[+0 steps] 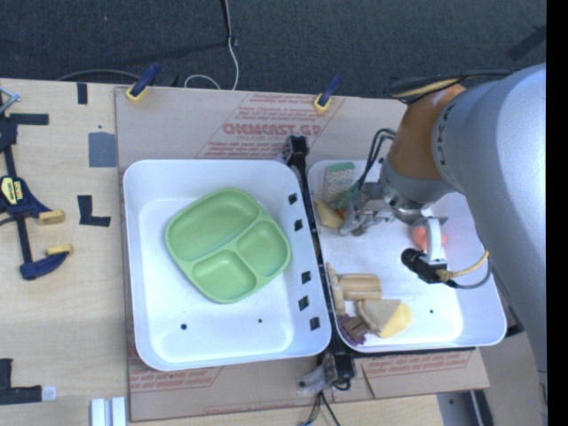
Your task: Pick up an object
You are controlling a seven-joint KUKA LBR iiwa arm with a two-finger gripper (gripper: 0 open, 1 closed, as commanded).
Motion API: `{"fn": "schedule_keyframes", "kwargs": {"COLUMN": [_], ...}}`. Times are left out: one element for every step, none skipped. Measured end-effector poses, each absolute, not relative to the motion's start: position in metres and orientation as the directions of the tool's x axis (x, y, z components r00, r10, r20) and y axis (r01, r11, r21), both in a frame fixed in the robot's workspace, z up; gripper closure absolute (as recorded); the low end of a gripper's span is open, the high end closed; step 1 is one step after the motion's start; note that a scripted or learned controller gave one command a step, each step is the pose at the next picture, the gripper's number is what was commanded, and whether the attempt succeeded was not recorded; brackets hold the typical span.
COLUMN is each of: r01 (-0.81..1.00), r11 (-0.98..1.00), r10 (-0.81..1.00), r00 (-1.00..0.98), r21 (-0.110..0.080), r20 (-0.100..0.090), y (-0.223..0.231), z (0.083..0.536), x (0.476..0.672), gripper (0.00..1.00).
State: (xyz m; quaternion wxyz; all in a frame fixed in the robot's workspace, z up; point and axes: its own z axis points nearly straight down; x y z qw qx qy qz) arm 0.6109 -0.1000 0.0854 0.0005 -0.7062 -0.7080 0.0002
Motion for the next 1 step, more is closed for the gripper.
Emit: {"fn": "schedule_keyframes", "kwargs": {"r01": [1.0], "r11": [0.002], "r10": [1.0], "r00": [-0.002], "r21": [-0.019], "r20": [0.001], "y": [-0.0956], "z": [0.0837], "x": [0.6561], "gripper": [0.0]}}
